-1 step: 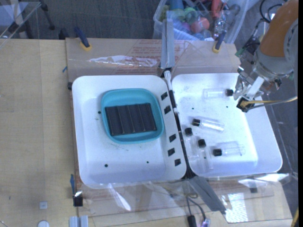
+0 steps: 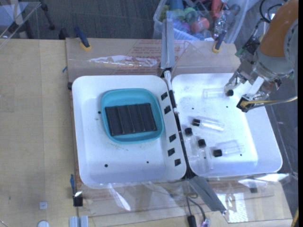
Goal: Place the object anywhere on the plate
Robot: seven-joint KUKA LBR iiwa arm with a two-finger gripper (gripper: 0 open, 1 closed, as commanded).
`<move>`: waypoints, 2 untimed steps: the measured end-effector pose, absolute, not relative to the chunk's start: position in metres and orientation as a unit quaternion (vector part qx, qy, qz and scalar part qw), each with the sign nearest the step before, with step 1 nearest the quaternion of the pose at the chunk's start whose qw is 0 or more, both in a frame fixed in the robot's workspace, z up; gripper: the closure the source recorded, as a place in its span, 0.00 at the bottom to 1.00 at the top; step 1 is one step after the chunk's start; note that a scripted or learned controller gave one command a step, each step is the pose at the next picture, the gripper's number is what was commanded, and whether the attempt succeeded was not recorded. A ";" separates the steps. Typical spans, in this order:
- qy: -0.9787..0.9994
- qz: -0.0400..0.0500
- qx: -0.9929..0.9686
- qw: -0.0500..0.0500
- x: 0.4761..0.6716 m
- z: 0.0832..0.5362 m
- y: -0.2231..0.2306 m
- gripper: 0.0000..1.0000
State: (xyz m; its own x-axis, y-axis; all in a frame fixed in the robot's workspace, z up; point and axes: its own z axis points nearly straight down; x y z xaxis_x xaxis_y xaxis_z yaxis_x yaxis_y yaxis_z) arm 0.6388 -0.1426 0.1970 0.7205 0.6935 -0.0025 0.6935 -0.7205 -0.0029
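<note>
The gripper hovers over the right bin, fingers apart, nothing between them; a clear vial lies just left, its long axis crosswise; the teal plate sits farther left.

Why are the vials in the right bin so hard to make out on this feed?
Camera view: the clear vials are see-through against the bright white right bin, so mostly their black caps stand out; the image is soft and grainy overall. The gripper at the bin's far right edge is blurry. The teal plate in the left bin reads clearly.
</note>
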 end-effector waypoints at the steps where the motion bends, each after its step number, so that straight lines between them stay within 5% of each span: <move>1: -0.356 0.000 -0.934 0.000 0.659 0.221 -0.195 0.00; 2: -0.314 0.000 -0.950 0.000 0.657 0.245 -0.218 0.00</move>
